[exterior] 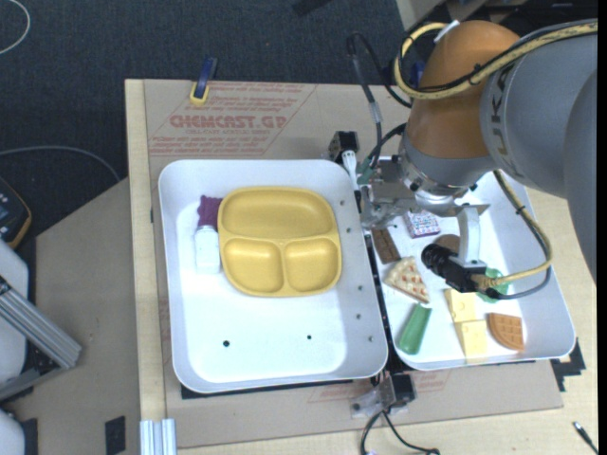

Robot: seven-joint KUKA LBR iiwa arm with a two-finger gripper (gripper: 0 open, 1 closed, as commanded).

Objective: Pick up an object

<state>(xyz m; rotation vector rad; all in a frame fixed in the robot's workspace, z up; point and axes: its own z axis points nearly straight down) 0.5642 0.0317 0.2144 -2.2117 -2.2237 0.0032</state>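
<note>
Brown and flat, the bar is your likeliest pick. It lies in the right bin, hard against the wall shared with the left bin, and the gripper hangs just above its upper end. You cannot tell from this angle whether the gripper is spread or closed, because the wrist and cables mask it. Nothing shows held in it.

Judge the bar as light, stiff toy food with a smooth face. It should not crush, but it can skate away from a glancing touch. Its thin profile leaves little to grab from above, and the bin wall crowds one long side. Taking it across the narrow width, near the middle, looks safest, if there is room on the wall side.

Close neighbours matter. A small packet sits just beside the bar's upper right, and a wedge lies near its lower end. Further down you have a green stick, pale yellow blocks and a round waffle, all probably light and rigid too. The stick, lying clear of the wall, may be the easier grab.

The left bin holds a yellow tray, a white bottle and a purple piece, well apart from the gripper.
</note>
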